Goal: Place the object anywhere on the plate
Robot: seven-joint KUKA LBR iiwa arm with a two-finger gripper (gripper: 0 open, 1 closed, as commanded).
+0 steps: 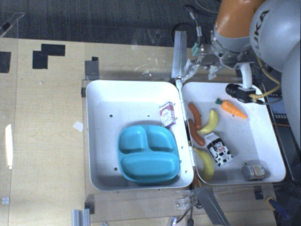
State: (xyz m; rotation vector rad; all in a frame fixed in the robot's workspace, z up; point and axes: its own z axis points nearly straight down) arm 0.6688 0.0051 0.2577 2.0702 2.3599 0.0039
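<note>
1. 2 white bins are seen side by side mid-frame; the left bin (94, 140) carries the blue plate (148, 153), set toward its lower right, with 3 compartments.
2. A small red-and-white packet (167, 114) is spotted just above the plate, against the left bin's right wall, apart from the plate.
3. The right bin (270, 140) is crowded: 2 sausages (194, 115) are laid end to end along its left wall, with a banana (211, 121) just beside them.
4. A second banana (205, 162) is found lower down, next to a black-and-white printed box (219, 151).
5. A toy carrot (233, 108) is seen at the bin's upper right, and a grey can (254, 171) on its side at the lower right.
6. The divider between the bins is placed between all these items and the plate.
7. The arm (263, 18) is held at the frame's upper right, orange band uppermost, wrist above the right bin's top edge.
8. The gripper (203, 62) is seen there; whether it is wide or narrow cannot be told, and nothing is seen held.
</note>
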